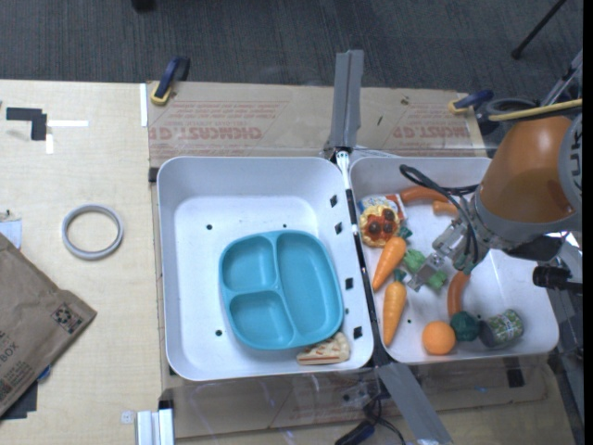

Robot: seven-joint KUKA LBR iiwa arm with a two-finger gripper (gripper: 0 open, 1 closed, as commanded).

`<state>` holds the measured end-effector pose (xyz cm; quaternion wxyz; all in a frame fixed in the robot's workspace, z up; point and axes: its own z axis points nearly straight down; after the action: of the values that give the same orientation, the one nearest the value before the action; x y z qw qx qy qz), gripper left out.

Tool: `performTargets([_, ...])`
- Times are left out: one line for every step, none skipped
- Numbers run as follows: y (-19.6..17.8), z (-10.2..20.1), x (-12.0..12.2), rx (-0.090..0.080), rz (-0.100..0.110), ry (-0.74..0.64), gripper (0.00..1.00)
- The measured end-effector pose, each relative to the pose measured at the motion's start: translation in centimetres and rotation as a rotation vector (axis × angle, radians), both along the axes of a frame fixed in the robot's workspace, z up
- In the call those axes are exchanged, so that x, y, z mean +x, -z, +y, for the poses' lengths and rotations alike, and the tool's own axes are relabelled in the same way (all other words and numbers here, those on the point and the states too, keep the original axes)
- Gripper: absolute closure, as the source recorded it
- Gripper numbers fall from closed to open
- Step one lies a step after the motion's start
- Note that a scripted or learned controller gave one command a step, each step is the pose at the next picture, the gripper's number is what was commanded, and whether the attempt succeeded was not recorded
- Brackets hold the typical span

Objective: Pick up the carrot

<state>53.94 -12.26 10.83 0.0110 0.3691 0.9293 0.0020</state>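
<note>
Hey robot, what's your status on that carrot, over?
Claw low in right bin, grip unclear. Two carrots beside it, loose. Toy food crowds them.

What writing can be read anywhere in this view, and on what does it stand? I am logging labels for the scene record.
"BOX": black print on the brown cardboard piece at the left edge; the text beside it is too small to read.
Red repeated lettering on the cardboard sheet behind the white bins: upside down and blurred; not legible with certainty.
The blue tray, tape roll and toy carrot carry no readable text.
</note>
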Motion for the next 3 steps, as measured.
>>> performTargets([-8.1,8.6,0.9,0.006,0.025,0.183,0.0])
performTargets([-8.1,10.0,-1.3,0.005,0.027,0.083,0.0])
performTargets([-8.1,7.6,-6.1,0.006,0.027,0.151,0.0])
